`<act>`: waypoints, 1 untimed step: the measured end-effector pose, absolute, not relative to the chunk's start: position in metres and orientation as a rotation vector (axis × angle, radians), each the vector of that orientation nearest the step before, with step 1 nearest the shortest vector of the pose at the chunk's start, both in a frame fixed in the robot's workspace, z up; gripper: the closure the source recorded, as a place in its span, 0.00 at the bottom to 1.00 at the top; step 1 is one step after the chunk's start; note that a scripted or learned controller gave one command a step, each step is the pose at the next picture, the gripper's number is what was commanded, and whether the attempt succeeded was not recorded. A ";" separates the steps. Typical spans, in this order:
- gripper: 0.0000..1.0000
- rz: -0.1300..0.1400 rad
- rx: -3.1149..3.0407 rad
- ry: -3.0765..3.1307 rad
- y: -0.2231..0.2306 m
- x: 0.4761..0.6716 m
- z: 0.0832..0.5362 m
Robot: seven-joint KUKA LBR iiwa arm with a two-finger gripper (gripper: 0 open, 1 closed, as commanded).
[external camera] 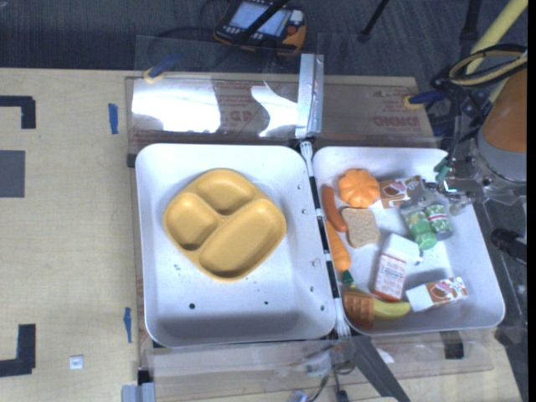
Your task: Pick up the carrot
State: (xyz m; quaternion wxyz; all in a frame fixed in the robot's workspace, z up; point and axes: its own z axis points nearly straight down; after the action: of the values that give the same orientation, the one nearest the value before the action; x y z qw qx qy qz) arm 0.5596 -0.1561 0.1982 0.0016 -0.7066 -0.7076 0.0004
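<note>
The carrot (338, 245) lies along the left wall of the right bin (490, 283) — the gripper (450, 182), whose state I cannot tell, should descend along its length, avoiding the bread slice (362, 226).

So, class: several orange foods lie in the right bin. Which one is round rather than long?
The pumpkin, at the far left of the right bin. It is squat and round; the sausage and carrot beside it are long and thin.

Bright overhead light, glare on the clear panel (213, 107) behind.
</note>
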 end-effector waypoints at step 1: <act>0.00 -0.002 -2.232 -2.215 -0.092 0.620 0.176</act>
State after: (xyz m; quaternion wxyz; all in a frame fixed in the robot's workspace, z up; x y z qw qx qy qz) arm 0.6197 -0.0922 0.1761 -0.0014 -0.7098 -0.7044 -0.0008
